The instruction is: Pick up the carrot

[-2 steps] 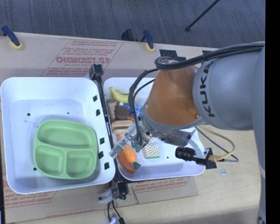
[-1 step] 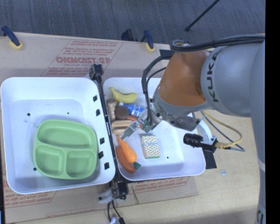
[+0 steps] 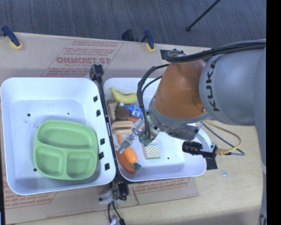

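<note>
The carrot [image 3: 128,159] is orange with a green end and lies in the near-left corner of the right bin [image 3: 178,170], close to the wall between the bins. My gripper [image 3: 136,138] hangs low just above and behind the carrot's upper end. Its fingers [image 3: 129,141] stand open and point down to the left, one of them next to the carrot's orange tip. Nothing is lifted between them. The big orange and grey wrist hides the middle and back right of this bin.
A banana [image 3: 123,97], a brown item [image 3: 122,111], a blue packet [image 3: 135,110] and a bun-like piece [image 3: 123,126] crowd the right bin's left side. A green-checked sponge [image 3: 151,150] lies right of the carrot. The left bin [image 3: 18,97] holds a green divided plate [image 3: 65,149].
</note>
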`<move>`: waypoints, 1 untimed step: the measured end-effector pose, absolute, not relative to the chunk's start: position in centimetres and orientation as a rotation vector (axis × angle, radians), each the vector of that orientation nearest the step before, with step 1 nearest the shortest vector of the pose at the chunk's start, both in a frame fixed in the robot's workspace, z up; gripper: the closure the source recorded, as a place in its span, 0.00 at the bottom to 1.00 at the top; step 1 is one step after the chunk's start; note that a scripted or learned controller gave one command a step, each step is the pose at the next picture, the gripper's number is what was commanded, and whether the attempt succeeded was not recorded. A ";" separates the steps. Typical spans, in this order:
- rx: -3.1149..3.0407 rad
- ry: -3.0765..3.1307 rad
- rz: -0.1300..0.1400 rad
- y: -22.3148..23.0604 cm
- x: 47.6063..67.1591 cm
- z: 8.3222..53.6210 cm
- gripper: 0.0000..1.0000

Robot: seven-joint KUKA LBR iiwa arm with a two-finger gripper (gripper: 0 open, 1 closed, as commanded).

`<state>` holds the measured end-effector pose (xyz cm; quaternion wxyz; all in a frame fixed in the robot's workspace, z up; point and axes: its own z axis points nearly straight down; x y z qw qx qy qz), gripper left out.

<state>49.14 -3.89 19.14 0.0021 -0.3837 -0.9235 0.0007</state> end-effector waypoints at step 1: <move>-1.203 -2.898 0.002 -3.9 49.1 19.1 0.00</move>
